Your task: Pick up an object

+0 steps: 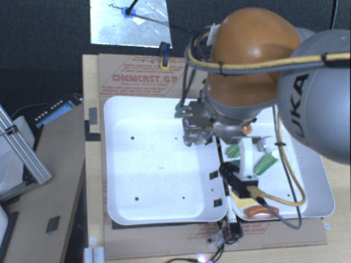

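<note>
Camera view shows the gripper low over the left bin's right edge; I cannot tell its grip. Better aim at the green pieces in the right bin.

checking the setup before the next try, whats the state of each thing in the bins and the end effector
end effector: low over the left bin's right part, nothing visibly held
left bin: flat on the bench, white floor bare where visible
right bin: flat, holding the objects, partly hidden by the arm
green object: lying tilted in the right bin
orange object: lying near the right bin's front edge
</note>
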`<state>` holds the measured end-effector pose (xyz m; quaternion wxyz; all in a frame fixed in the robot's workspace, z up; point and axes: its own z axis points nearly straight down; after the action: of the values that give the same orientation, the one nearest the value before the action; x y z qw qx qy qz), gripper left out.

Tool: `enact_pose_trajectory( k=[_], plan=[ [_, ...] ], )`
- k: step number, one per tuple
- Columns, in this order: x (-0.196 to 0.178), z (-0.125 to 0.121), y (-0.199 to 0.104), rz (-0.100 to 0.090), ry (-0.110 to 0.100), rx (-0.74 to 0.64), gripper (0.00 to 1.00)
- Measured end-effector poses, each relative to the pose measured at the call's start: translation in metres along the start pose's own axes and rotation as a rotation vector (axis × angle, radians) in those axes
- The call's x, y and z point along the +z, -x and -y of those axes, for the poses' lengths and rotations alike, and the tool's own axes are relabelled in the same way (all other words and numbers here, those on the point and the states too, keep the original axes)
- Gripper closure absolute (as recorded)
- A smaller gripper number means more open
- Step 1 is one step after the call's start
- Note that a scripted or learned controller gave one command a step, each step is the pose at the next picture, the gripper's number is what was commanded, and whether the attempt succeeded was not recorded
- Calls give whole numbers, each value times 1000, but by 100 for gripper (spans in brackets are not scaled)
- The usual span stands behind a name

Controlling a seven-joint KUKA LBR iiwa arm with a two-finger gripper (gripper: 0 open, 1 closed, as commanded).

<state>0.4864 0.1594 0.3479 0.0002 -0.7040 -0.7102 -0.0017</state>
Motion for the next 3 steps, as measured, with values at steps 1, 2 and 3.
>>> enact_pose_trajectory(
  k=[1,2,3],
  plan=[
    [-11,-1,3,0,1,1,100],
    [-197,-1,21,-4,18,5,100],
    [-186,-73,85,5,1,14,100]
  ],
)
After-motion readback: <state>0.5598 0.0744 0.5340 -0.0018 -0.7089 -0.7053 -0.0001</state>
